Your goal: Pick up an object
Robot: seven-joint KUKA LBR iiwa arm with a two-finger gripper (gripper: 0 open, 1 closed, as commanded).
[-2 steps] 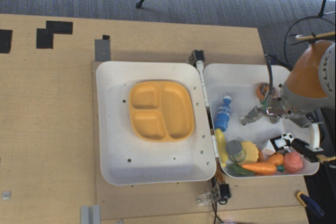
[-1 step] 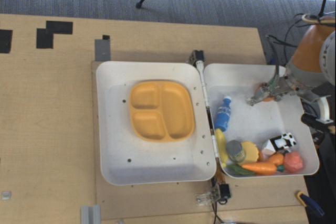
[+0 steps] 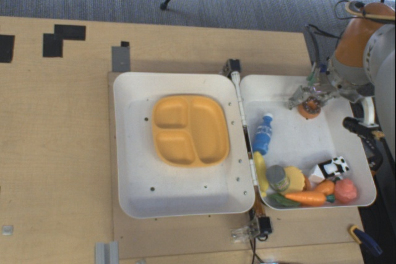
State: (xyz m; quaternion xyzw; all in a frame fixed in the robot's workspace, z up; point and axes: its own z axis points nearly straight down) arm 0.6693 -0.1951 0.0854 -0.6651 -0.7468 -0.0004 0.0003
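Observation:
My gripper [image 3: 310,97] hangs over the far part of the right bin [image 3: 291,145], reaching in from the right. A small round orange object [image 3: 309,110] lies directly under its tip, touching or nearly touching it; whether it is gripped is unclear. A blue bottle [image 3: 263,133] lies near the bin's left wall. At the near end sit a yellow banana [image 3: 259,171], a grey-green can [image 3: 278,177], a carrot [image 3: 305,198], a pink-red fruit [image 3: 346,190] and a black-and-white toy [image 3: 336,166].
The left bin [image 3: 139,188] holds an orange-yellow divided plate [image 3: 189,130]. A ridge with a black clamp [image 3: 233,66] separates the two bins. Bare white floor lies in the middle of the right bin. The arm's body [image 3: 365,52] rises at the right edge.

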